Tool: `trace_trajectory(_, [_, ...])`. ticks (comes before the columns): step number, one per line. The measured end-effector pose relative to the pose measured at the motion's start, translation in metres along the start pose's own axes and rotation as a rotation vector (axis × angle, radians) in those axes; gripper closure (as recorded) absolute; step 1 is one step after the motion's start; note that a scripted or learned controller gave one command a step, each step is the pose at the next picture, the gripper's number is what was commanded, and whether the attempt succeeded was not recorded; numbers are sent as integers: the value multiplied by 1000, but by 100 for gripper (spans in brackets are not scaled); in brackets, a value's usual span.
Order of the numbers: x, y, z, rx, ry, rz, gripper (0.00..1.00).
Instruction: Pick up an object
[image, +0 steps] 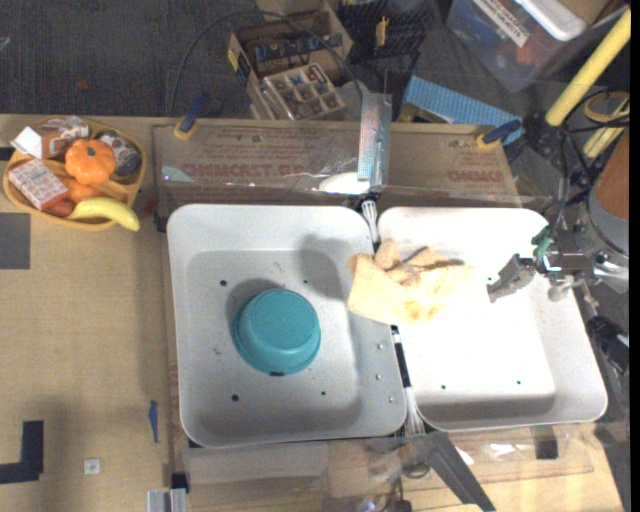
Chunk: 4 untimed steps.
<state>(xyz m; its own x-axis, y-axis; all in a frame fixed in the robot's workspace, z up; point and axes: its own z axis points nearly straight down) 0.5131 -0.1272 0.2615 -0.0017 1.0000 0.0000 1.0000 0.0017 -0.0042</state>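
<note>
My jaws (515, 276) hang over the right bin (520, 370), in its upper right part, near the far right wall. Can't tell from this angle whether they're open or closed; nothing visibly between them.

Landmark = the divider where the two white bins meet. A tan cloth (405, 287) lies draped right across it: one corner dips into the left bin (200, 300), the bulk lies crumpled in the right bin w/ a darker streak on top. Cloth is left of my jaws, apart from them, not touching.

Left of the divider, a teal bowl (278, 330) sits upside down approx mid-floor of the left bin, well apart from the cloth.

Far left of the divider, on the tabletop (80, 350), a basket (70, 180) w/ a small orange pumpkin (90, 160), a banana (105, 211) and little boxes.
</note>
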Motion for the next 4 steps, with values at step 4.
trace_trajectory(4, [35,150,172,-13,-3,-246,0])
